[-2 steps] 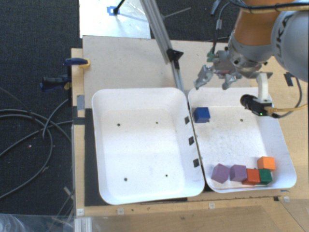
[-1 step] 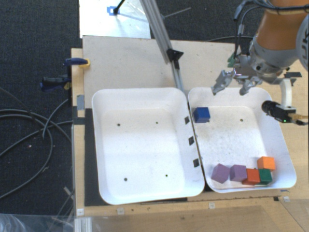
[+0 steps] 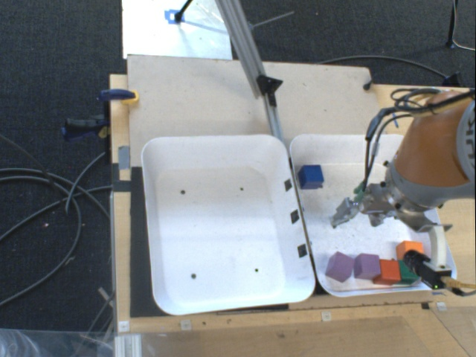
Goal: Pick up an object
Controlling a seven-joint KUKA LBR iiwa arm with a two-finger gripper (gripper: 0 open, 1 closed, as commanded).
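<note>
Grey gripper [image 3: 343, 216] | over right bin [image 3: 335, 151] floor | beside blue block [image 3: 311, 175]

I can read no text, label, brand or number anywhere from my feed. The left bin [image 3: 216, 222], the right bin [image 3: 335, 162] and the blocks in it bear plain surfaces with no legible marks.
</note>
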